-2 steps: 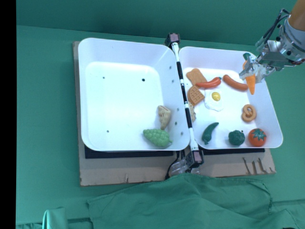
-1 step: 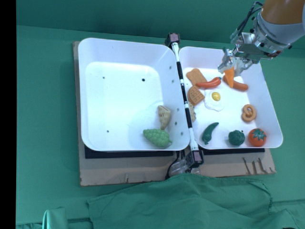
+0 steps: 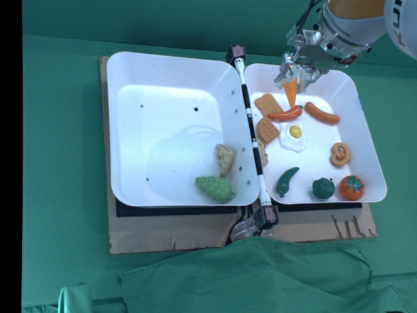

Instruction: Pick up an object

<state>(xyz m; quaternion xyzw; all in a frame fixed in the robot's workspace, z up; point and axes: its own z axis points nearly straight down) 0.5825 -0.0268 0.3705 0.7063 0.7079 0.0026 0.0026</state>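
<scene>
My gripper (image 3: 296, 78) hangs over the back of the right bin (image 3: 365, 135), shut on an orange carrot (image 3: 290, 92). The carrot points tip-down from between the fingers, just above a tan toast slice (image 3: 266, 102) and a red sausage (image 3: 285, 115). Also lying in this bin are an orange sausage (image 3: 322, 113), a waffle (image 3: 267, 130), a fried egg (image 3: 294, 136), a pretzel (image 3: 339, 154), a green pepper (image 3: 285, 181), broccoli (image 3: 322, 188) and a tomato (image 3: 352, 187).
The left bin (image 3: 130, 77) holds a beige piece (image 3: 224, 158) and green grapes (image 3: 215, 188) near its front right corner. A black-and-white divider bar (image 3: 251, 129) runs between the bins. Green cloth (image 3: 260, 279) lies in front of the bench.
</scene>
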